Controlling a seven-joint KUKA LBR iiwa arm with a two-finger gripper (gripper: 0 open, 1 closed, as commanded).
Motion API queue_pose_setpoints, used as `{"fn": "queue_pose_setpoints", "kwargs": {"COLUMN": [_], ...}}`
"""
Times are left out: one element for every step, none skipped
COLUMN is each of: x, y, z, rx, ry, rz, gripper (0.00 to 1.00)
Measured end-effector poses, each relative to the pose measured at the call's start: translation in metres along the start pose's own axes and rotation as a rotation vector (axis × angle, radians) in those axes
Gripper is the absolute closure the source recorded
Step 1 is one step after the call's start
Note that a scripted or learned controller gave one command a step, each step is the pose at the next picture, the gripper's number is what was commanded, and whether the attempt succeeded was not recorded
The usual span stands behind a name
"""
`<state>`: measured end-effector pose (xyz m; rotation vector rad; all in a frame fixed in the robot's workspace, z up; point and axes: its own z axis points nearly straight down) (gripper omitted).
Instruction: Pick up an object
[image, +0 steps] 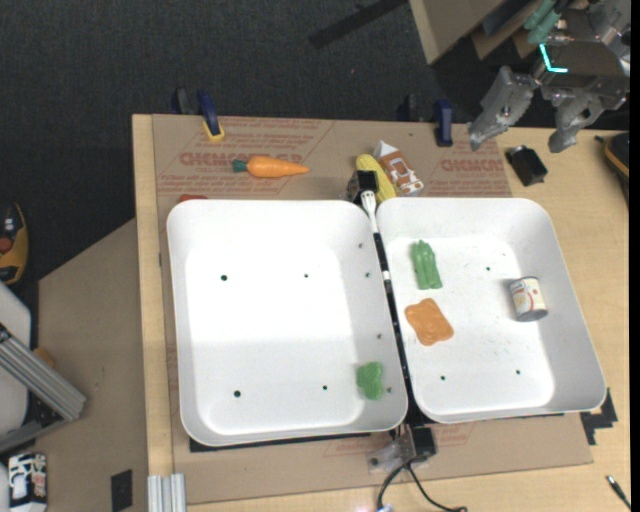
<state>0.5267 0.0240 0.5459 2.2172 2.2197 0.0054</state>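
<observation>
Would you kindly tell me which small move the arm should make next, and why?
Probably bring the open gripper down and inward over the small silver can in the right white bin: it hangs above the bench's far right corner, holding nothing, and the can lies nearest.

Left bin (200, 300) floor mostly open

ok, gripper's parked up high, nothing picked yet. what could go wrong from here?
1. The green piece in the left bin sits close to the right wall near the front corner; a finger may hit the wall.
2. The can in the right bin lies on its side and could roll away.
3. The orange piece looks flat, so the gripper may close over it.
</observation>
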Motion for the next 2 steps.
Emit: {"fn": "queue_pose_setpoints", "kwargs": {"x": [0.0004, 0.0004], "y": [0.0007, 0.0007], "z": [-0.0112, -0.0106], "rx": [-0.006, -0.004], "ry": [0.000, 0.000], "rz": [-0.001, -0.001], "gripper": [1.00, 0.00]}}
